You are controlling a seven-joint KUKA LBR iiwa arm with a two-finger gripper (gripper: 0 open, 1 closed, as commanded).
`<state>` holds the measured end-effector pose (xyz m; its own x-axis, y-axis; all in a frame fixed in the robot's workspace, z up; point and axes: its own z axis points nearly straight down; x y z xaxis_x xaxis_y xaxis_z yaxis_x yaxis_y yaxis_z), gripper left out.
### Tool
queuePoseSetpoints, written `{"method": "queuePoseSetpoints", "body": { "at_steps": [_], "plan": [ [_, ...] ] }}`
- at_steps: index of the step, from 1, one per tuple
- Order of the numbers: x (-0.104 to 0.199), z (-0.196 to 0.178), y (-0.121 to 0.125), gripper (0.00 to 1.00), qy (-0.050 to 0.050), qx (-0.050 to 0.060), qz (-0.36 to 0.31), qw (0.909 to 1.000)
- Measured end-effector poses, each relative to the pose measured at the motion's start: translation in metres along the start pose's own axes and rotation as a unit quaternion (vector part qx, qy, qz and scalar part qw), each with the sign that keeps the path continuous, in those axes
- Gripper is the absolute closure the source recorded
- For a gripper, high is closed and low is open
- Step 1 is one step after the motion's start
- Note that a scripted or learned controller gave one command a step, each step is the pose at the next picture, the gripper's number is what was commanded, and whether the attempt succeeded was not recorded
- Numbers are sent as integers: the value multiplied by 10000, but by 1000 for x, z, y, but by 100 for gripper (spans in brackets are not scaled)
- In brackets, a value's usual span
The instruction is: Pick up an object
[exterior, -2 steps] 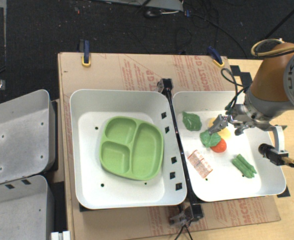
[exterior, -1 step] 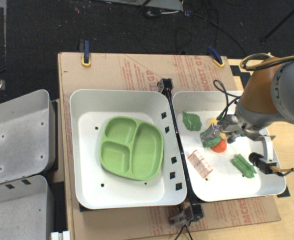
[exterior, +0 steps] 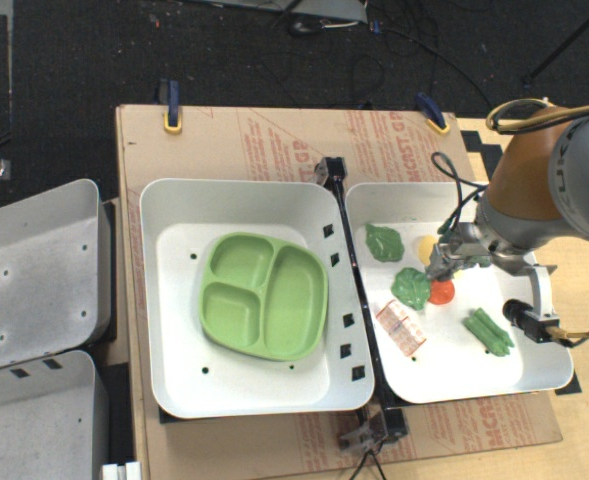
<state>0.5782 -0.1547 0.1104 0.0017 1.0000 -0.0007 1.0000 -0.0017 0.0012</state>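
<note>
The right bin (exterior: pixel 474 378) holds several small things: a green leafy piece (exterior: pixel 383 241) at the back, another green piece (exterior: pixel 411 288) in the middle, a red-orange object (exterior: pixel 441 292), a yellow object (exterior: pixel 427 247), a striped pink packet (exterior: pixel 401 327) and a green stick-shaped piece (exterior: pixel 489 331). My gripper (exterior: pixel 444 266) is down in this bin, right above the red-orange object and beside the middle green piece. The arm's orange band and grey wrist (exterior: pixel 534 188) rise to the right. The wrist hides the fingertips.
The left bin (exterior: pixel 164 298) carries a light green divided plate (exterior: pixel 265 295). A black divider rail (exterior: pixel 352 268) runs between the bins. Both rest on a cardboard-covered bench (exterior: pixel 254 138) with clamps at the back. Grey metal panels (exterior: pixel 34 268) lie to the left.
</note>
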Motion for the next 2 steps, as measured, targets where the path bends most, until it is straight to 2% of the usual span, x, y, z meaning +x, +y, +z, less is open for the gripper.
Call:
{"method": "queuePoseSetpoints", "body": {
  "at_steps": [1,2],
  "plan": [
    [6,-48,8,100,-2,-21,-22,10000],
    [5,-94,2,100,-4,-17,-18,10000]
  ]
}}
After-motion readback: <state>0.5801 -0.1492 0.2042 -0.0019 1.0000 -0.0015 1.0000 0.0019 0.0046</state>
